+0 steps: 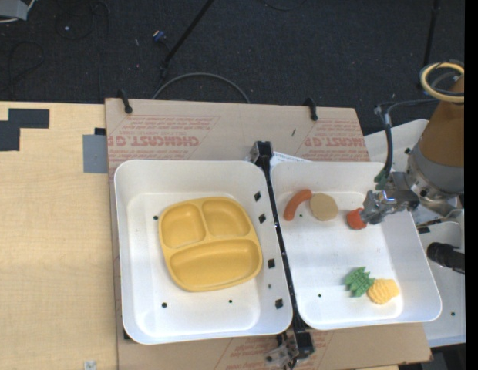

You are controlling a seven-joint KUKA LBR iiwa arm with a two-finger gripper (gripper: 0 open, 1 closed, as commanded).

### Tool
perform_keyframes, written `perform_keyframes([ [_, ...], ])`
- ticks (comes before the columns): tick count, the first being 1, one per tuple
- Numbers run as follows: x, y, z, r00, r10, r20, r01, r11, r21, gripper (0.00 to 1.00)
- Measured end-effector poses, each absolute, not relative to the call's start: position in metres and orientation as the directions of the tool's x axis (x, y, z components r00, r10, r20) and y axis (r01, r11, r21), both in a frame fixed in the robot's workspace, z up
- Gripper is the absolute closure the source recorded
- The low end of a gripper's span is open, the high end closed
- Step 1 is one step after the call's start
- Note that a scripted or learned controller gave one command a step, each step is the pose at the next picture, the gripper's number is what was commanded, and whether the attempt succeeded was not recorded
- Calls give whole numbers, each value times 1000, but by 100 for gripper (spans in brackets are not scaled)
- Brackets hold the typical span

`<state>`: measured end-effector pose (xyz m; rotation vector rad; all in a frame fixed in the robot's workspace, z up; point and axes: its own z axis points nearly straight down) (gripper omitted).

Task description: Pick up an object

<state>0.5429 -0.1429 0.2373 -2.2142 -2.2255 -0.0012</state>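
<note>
The tool (370,213) sits low at the right bin's (424,295) far right side, its metal tip just beside, perhaps touching, a small red object (355,220); whether the tool is wide, narrow or closed on that piece cannot be told from this angle. By the look of it, the step in hand is the grasp itself at the red piece, and the next move calls for a firm closure, then a straight lift to prove the catch. Just to the left of the tool lie a tan round piece (324,206) and an orange sausage (297,203), close together. Nearer the camera, well apart from the tool, lies a toy pineapple (374,287). Farther left, past the divider, the left bin (139,314) carries a yellow divided plate (210,242). Both bins rest on a cardboard sheet (223,133) upon the pale wooden desk (46,245); beyond is dark floor strewn with cables.
</note>
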Motion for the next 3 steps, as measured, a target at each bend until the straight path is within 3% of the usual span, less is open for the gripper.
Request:
perform_keyframes([
  [3, 569, -1, 234, -4, 1000, 0, 1000, 4, -2, 100],
])
